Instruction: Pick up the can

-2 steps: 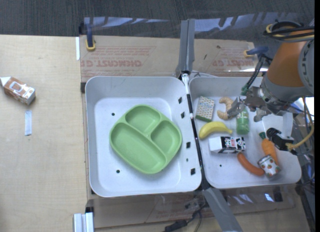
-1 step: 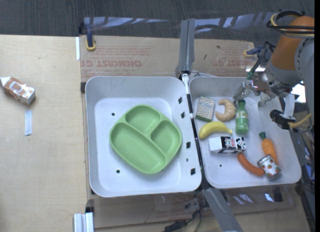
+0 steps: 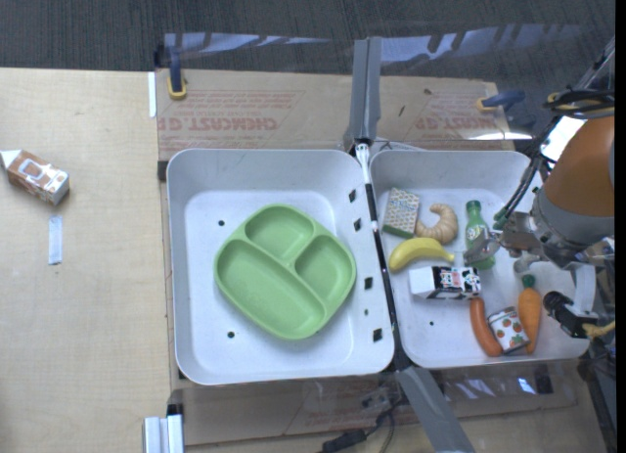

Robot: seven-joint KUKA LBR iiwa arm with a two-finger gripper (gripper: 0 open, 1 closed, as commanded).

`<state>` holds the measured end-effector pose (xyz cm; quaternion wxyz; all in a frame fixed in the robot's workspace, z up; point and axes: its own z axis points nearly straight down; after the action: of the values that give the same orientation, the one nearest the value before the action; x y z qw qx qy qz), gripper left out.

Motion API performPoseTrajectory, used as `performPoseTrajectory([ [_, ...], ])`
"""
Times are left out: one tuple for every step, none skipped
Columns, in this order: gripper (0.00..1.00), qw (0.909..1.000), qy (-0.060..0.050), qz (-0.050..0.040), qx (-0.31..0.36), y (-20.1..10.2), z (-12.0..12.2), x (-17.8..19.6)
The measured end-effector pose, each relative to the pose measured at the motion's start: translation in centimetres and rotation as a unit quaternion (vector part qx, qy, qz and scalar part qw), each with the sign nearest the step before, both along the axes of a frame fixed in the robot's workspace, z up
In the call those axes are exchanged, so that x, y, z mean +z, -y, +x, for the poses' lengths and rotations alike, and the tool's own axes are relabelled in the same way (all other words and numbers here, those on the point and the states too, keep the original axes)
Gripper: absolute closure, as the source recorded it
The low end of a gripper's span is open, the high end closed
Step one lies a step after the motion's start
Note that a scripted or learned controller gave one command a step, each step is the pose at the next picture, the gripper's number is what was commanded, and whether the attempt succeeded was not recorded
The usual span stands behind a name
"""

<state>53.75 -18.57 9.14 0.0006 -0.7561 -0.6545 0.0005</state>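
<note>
The can (image 3: 506, 331) is small, with a red and white label. It rests near the front right corner of the right bin (image 3: 440, 355), between a red sausage (image 3: 480, 325) and a carrot (image 3: 530, 312). My gripper (image 3: 503, 238) hangs over the right side of that bin, close beside a green bottle (image 3: 477, 234) and well behind the can. The grey wrist and orange band (image 3: 585, 179) cover the bin's right edge.
The right bin also holds a banana (image 3: 419, 252), a croissant (image 3: 442, 223), a patterned square packet (image 3: 401, 212) and a white and black carton (image 3: 445, 281). A green divided plate (image 3: 285, 271) lies in the left bin (image 3: 196, 197). A small box (image 3: 37, 176) sits on the bench at far left.
</note>
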Motion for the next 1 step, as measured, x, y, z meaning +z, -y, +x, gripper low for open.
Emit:
performPoseTrajectory([
  [0.0, 1.0, 0.0, -0.0003, -0.003, 1.62, 9.05, 0.02],
])
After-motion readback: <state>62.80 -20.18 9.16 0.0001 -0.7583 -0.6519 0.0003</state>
